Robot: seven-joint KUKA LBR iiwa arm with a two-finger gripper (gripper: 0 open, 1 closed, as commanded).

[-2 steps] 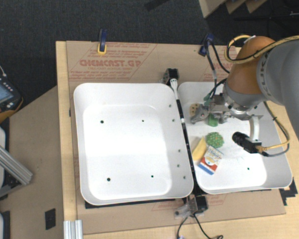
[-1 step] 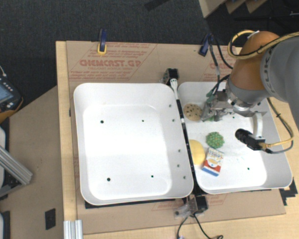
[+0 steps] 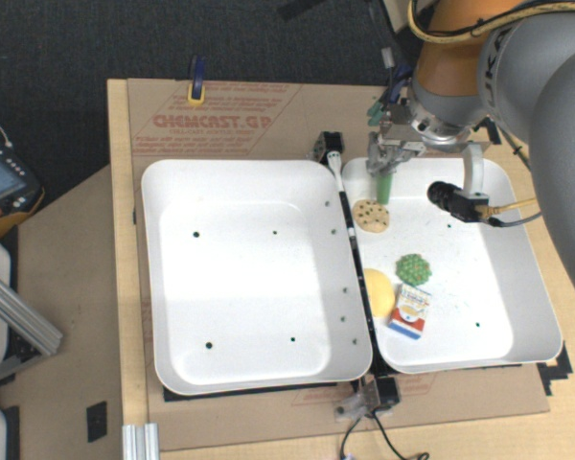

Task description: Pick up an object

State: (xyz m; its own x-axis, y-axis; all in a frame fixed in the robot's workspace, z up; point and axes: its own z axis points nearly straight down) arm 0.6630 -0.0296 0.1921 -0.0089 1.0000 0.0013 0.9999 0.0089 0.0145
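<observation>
the gripper (image 3: 384,182) hangs just above the cookie (image 3: 371,216). i cannot tell if it is open. the cookie lies near the bin wall (image 3: 349,220), so it could slip away.

Bins (image 3: 240,286): smooth, glossy white plastic. Board (image 3: 220,113) beneath: matt brown cardboard. Arm (image 3: 546,75): smooth grey casing, glossy orange band.

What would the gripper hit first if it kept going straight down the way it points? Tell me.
Most likely the cookie: the gripper points down into the right bin with its green tip right at the cookie's upper edge. Depth is unclear, so it might land on bin floor just beside it.
</observation>
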